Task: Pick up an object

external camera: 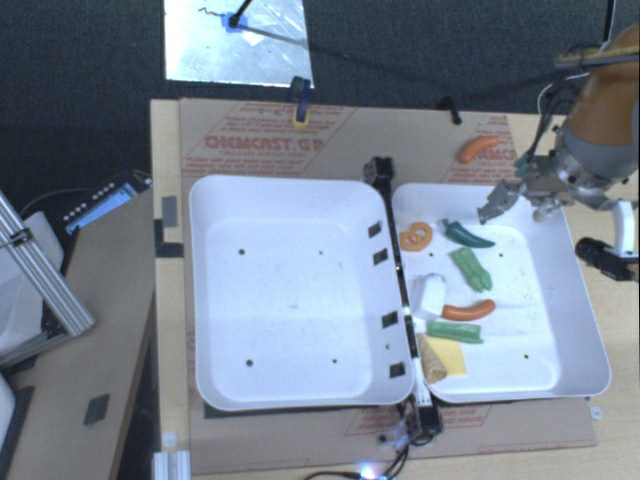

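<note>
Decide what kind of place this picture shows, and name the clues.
Probably a robotics lab test bench: a robot arm reaches over two white bins, the right one holding toy food, on a taped-down cardboard sheet.

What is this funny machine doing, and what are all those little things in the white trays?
That is a robot arm, grey and orange, reaching in from the right. At its end is a gripper, like two fingers for pinching. The picture comes from one camera above the bench, looking down at a slant.

Two white trays sit side by side. The right tray holds toy food: an orange pretzel, a dark green pepper, a light green pickle, a hot dog, a white cup and a yellow cheese slice. Another hot dog lies outside, on the board. The gripper hangs over the right tray's far edge, holding nothing.
</note>
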Controlling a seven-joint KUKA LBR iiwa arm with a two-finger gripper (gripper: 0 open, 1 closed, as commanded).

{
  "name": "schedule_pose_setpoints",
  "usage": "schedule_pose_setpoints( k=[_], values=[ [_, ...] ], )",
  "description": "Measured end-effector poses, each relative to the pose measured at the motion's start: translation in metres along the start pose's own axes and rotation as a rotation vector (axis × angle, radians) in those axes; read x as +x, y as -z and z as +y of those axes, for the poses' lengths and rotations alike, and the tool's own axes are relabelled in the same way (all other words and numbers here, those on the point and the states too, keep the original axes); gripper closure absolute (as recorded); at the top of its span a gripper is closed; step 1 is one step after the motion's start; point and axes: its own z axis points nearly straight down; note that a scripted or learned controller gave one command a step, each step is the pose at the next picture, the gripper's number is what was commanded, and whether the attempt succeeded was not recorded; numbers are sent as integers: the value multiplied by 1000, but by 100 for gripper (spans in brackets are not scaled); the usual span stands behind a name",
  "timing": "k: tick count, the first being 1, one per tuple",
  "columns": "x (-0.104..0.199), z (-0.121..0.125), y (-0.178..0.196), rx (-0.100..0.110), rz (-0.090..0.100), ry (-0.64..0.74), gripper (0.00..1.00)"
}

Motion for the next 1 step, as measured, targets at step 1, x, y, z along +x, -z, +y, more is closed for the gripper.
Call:
schedule_pose_setpoints(
  k=[1],
  values=[
    [-38, 1, -130, -4, 0, -6, 0]
  ],
)
